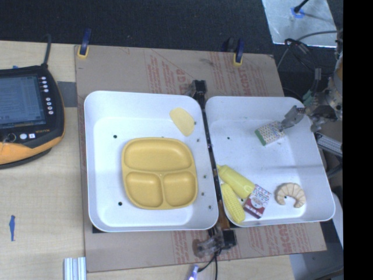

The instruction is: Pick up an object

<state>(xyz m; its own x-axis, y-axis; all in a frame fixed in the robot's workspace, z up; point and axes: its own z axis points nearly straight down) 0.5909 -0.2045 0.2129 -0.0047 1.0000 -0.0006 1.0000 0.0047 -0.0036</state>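
Two bins are set side by side on the bench. In the left bin [99,156] a divided tray [158,172] lies, with a chip [182,121] behind it. In the right bin [315,156] a grater [269,133] lies at the back, while two corn cobs [234,191], a small packet [256,201] and a croissant [291,193] are ranged along the front. A tablet controller [26,112] is placed left of the bins.
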